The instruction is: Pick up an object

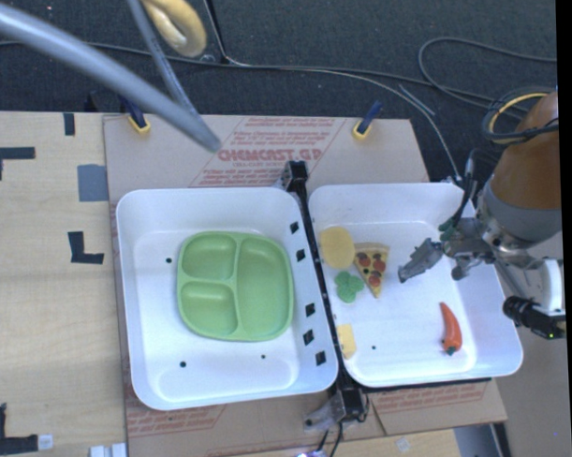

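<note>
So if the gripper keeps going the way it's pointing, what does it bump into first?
Probably the pizza slice, just left of the gripper in the right bin. Its height above the bin is unclear.

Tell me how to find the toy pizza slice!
Look in the right white bin, on its left side near the divider. The pizza slice sits between a yellow disc and a green broccoli. It's the triangle with dots.
</note>
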`<state>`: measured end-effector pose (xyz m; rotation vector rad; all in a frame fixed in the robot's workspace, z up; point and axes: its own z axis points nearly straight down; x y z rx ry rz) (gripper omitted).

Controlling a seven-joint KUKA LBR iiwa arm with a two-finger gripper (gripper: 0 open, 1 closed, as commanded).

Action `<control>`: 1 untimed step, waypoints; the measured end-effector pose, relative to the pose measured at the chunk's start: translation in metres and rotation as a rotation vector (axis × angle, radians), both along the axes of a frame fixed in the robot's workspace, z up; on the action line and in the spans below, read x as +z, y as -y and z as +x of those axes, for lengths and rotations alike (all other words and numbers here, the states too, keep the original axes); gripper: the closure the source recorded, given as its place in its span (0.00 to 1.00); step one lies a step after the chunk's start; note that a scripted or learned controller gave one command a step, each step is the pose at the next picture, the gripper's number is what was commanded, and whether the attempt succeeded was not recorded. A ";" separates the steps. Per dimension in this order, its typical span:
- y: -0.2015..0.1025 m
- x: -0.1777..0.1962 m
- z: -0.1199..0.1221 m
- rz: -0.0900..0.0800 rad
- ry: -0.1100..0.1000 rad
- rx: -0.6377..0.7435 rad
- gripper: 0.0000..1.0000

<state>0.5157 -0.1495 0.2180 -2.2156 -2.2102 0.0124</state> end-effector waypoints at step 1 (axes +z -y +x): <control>0.000 0.006 0.003 -0.002 0.012 0.004 0.00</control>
